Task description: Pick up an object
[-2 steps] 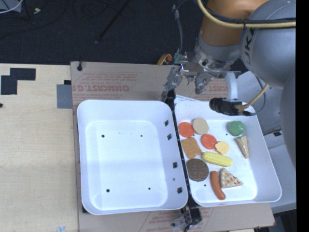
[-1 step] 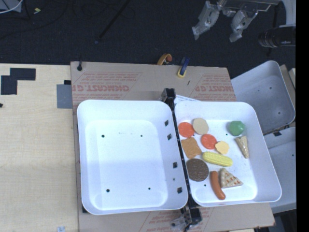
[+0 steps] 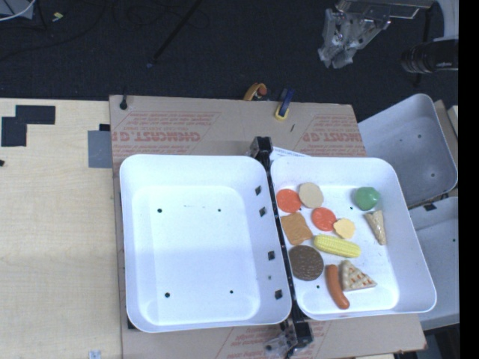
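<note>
1. The gripper (image 3: 343,51) hangs at the upper right of the frame, over the dark floor beyond the bench and well apart from both bins.
2. Every candidate sits in the right bin (image 3: 404,200), right of centre: an orange disc (image 3: 289,200), a beige round (image 3: 311,194), a green ball (image 3: 367,197), a corn cob (image 3: 337,246), a brown cookie (image 3: 306,262), a sausage (image 3: 337,286) and a pizza slice (image 3: 356,277).
3. The left bin (image 3: 135,238) sits just beside it; the two meet at the middle of the frame.
4. The step in hand, as I read it, is the approach: nothing is picked yet.
5. To do it well, go for a piece with room around it. The green ball at the bin's upper right stands a little apart from its neighbours, so fingers could drop either side without nudging anything.
6. The corn cob looks trickier: it lies close against the yellow piece (image 3: 345,228) above it.
7. Come down straight and centred; a slanted descent risks pushing the piece along the smooth white floor.
8. The jaws: at this angle they blur into the metal body, so I cannot tell how far they are parted. Nothing shows between them, and they touch nothing.
</note>
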`<state>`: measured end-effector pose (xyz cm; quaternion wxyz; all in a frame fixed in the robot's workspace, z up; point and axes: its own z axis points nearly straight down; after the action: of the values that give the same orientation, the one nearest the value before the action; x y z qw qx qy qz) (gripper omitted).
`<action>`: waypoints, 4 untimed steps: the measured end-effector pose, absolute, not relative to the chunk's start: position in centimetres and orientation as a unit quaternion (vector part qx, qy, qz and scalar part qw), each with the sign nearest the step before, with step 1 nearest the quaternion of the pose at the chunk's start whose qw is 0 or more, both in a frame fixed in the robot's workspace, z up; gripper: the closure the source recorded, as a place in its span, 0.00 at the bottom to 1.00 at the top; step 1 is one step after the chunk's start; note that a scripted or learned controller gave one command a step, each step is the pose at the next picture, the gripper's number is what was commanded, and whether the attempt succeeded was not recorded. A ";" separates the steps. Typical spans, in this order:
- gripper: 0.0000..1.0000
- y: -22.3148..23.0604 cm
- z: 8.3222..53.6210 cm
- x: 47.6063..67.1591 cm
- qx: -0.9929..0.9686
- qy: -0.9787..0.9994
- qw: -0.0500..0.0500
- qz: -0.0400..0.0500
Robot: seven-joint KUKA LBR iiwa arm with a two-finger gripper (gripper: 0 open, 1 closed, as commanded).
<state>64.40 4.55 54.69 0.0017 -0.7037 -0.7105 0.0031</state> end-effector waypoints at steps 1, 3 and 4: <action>1.00 -0.5 53.7 63.5 -0.708 -0.706 0.002 0.002; 1.00 4.2 48.8 56.6 -0.704 -0.710 0.004 0.003; 1.00 4.2 52.5 55.1 -0.707 -0.708 0.000 0.000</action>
<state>55.11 4.15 52.54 -0.0002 -0.7066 -0.7076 -0.0004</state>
